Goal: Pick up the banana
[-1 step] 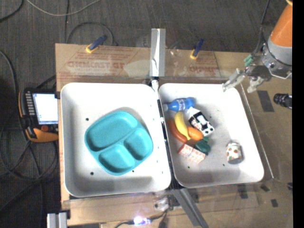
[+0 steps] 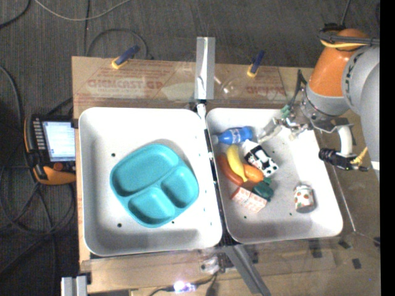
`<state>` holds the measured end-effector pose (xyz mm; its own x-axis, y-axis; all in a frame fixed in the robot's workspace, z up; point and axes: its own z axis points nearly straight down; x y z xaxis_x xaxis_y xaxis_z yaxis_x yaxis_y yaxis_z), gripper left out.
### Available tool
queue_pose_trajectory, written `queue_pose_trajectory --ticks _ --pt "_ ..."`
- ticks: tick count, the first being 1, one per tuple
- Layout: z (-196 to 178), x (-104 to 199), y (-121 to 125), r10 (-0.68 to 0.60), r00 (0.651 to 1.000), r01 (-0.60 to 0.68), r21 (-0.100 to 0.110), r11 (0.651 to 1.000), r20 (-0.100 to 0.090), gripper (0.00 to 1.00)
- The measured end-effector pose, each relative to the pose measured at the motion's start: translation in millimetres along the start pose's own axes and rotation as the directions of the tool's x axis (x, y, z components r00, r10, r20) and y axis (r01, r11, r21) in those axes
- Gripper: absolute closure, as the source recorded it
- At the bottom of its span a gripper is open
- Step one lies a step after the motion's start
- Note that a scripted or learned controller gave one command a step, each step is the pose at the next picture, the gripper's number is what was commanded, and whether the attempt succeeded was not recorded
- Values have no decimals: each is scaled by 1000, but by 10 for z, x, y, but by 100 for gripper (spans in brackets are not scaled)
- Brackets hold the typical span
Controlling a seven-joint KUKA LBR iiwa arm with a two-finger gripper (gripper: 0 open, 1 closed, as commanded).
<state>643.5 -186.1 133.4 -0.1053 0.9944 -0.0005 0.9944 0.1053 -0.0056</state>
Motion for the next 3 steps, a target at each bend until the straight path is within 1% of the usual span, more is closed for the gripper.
queue_pose_trajectory --ticks 1,2,3 --pt "265 -143 100 -321 947 321 -2 947 3 0" --pt "421 387 155 -522 853 522 -2 853 2 0" --pt "-438 53 197 -340 940 340 -2 940 0 0"
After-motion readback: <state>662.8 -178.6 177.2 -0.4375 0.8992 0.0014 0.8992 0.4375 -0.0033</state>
